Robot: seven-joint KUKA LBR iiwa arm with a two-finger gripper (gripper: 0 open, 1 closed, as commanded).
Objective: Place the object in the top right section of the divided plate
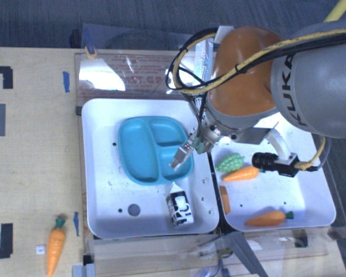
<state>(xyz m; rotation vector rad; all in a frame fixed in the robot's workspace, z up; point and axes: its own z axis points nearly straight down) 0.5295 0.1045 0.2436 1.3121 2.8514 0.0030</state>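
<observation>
Where the arm [317, 91] reads "KU", its fingers [181, 154], state unclear, hover over the blue divided plate [144, 149].

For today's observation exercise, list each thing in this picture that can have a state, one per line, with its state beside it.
Divided plate: blue, flat in the left bin, nothing in its sections.
Gripper: over the plate's right edge, fingers too small to judge.
Black-and-white can: on its side, left bin.
Green grapes: right bin.
Three carrots: lying in the right bin.
Fourth carrot: lying on the bench.
</observation>
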